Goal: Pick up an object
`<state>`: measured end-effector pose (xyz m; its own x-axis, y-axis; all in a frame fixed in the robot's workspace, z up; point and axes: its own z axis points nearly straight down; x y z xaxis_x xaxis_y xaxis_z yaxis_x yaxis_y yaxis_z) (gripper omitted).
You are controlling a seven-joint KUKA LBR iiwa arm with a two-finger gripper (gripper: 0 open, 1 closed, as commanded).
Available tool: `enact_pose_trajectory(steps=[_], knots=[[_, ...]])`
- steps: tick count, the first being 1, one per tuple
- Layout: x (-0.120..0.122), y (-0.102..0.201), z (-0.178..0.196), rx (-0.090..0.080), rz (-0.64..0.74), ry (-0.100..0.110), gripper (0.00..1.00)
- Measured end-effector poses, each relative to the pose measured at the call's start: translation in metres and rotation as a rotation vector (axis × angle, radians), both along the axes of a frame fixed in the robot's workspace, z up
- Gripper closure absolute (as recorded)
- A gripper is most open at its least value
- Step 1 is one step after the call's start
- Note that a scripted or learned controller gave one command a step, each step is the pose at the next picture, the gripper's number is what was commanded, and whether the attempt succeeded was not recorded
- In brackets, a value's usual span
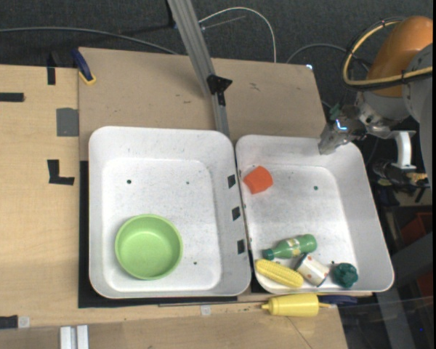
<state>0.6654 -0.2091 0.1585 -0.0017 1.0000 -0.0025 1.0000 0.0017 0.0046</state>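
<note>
**Stock on the desk, taken with the right bin as the landmark**

- Right bin (349, 195): shallow, white, set flush against its twin. All places below are reckoned from it.
- Orange block (258, 179): inside, in the far corner nearest the twin bin, alone on bare floor. Judged the easiest pick, since nothing crowds it.
- Green bottle (289, 248): inside, lying flat near the front wall.
- Corn cob (279, 273): inside, against the front wall, just beside the bottle.
- White cup (312, 270): inside, on its side, wedged between the cob and a dark green lump (344, 273). This front cluster probably slid together on the sloped wall; a grasp here risks nudging neighbours.
- Yellow bottle (293, 305): outside, on the desk (145, 86) just past the front rim, likely beyond the intended picking area.
- Left bin (160, 151): touching the landmark's side; holds a green bowl (149, 246) in its front corner.
- Pincer (331, 142): above the far rim, towards the arm's side, well apart from every item. I cannot tell whether it is spread or pressed together; nothing is seen in it. Judged: nothing picked yet.
</note>
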Motion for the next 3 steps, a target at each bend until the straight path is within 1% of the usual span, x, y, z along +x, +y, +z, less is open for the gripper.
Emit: enact_pose_trajectory(steps=[1, 2, 3], knots=[[-0.005, 0.0, 0.045, 0.001, -0.001, 0.001, 1.0], [-0.001, -0.001, 0.109, 0.0, 0.0, -0.002, 1.0], [0.0, -0.001, 0.108, 0.001, -0.001, 0.005, 1.0]])
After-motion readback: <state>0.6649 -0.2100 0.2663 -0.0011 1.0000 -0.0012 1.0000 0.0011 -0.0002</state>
